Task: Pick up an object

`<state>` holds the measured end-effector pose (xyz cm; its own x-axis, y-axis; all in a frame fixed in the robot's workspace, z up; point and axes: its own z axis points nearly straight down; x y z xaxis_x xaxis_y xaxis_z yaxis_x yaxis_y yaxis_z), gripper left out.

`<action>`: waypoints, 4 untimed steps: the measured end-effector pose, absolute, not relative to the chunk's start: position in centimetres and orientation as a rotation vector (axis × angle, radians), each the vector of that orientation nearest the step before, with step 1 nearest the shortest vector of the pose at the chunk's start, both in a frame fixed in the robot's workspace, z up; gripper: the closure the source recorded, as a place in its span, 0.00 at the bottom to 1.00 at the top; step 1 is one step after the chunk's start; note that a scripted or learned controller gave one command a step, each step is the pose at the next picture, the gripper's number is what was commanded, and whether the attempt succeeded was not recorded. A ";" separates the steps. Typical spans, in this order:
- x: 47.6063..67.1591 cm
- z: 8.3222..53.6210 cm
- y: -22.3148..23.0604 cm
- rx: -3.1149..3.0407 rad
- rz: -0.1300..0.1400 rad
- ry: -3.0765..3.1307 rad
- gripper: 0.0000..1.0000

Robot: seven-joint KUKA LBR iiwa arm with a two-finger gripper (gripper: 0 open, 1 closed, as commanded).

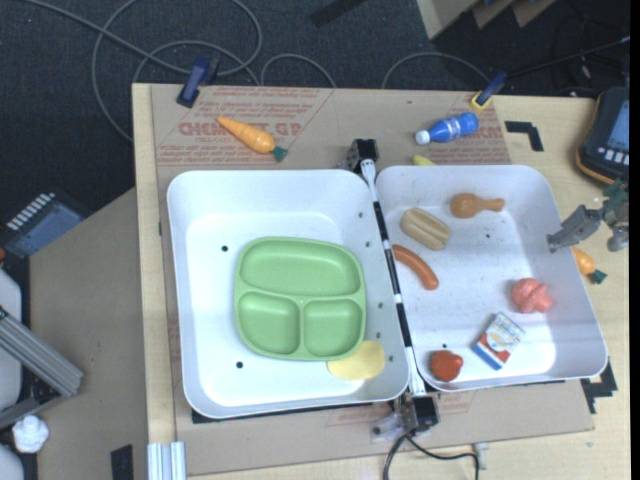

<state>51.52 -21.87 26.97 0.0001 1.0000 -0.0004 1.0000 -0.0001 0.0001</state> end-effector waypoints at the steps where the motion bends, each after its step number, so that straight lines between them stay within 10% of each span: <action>1: 60.0 12.5 -21.2 2.222 -0.002 2.224 0.00; 4: 52.0 8.4 -20.8 2.224 -0.001 2.222 0.00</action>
